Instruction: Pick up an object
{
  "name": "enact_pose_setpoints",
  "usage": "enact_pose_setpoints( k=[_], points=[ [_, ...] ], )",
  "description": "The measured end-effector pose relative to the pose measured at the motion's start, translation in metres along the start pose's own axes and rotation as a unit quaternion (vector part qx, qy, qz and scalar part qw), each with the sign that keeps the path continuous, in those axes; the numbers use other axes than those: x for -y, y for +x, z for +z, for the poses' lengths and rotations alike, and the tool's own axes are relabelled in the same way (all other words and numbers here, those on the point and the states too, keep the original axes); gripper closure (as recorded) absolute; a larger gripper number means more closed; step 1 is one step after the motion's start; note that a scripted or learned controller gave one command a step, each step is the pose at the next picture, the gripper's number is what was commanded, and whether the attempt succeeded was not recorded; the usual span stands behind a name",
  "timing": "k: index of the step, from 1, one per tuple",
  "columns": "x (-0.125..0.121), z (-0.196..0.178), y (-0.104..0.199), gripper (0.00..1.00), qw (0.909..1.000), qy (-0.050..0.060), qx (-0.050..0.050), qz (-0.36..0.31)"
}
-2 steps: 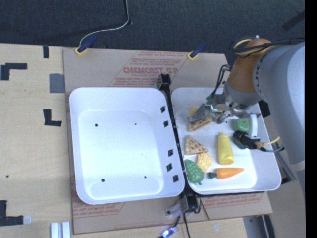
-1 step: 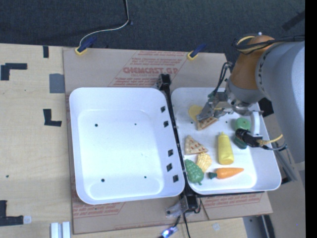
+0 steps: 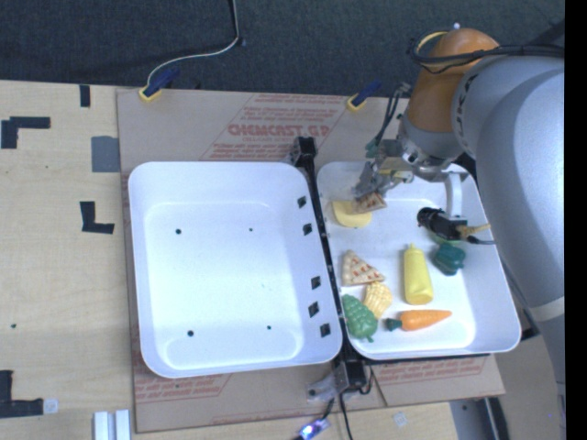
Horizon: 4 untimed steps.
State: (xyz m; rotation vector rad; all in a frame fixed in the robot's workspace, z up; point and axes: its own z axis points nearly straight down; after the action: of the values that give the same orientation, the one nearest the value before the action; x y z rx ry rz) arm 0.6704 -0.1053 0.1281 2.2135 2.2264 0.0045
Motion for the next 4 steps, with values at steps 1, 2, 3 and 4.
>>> enact_pose_setpoints(
  k=[1,2,3,4],
  points=[
    [0.055,0.016,-0.023,1.00,1.0000,0.005,0.001,0.004],
    [-0.003,0.035,-0.017,1.00,1.0000,-0.003,0.003,0.001],
    [0.011,0.038,-0.123,1.00,1.0000,-0.003,0.001,0.005],
    [0.001,0.035,-0.119,1.00,1.0000,0.001,0.001,0.002]
  ],
)
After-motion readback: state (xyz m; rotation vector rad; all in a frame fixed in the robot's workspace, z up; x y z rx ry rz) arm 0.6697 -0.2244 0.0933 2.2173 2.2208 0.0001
